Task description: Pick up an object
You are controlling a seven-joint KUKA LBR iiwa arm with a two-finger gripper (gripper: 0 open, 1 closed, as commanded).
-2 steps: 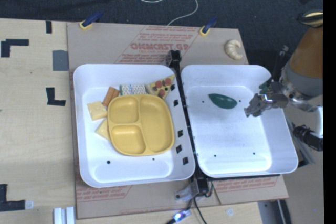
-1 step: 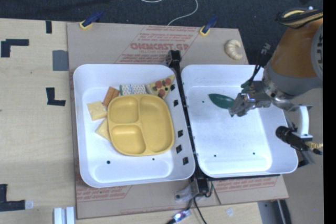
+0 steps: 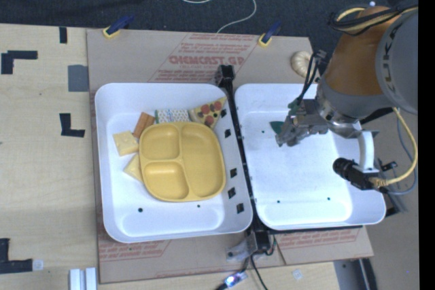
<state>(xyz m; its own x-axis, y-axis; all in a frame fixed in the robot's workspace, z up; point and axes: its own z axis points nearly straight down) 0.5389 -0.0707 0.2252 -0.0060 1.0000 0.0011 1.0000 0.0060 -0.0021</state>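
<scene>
The arm [image 3: 370, 58] comes in from the right, and its gripper [image 3: 293, 131] hangs low over the right bin [image 3: 306, 207], close to that bin's far left part. Right at the fingertips there is a small dark green thing [image 3: 277, 126], touching or nearly touching the metal. It may be a little object caught there, though from this angle I cannot tell whether it sits between the fingers or just beside them, nor whether the jaws stand open or closed.

Over in the left bin [image 3: 119, 214] lies a yellow divided plate [image 3: 182, 161], three compartments facing up, taking most of the floor. Tucked round its far and left edges are small flat pieces: a pale square cracker [image 3: 126, 142], a brown one [image 3: 143, 123] leaning by it, a speckled strip [image 3: 171, 115], and a colourful piece [image 3: 211, 111] near the divider between the bins.

Both bins sit on a cardboard sheet [image 3: 136, 58], with a thin white cable [image 3: 217, 0] looping across the dark floor beyond
</scene>
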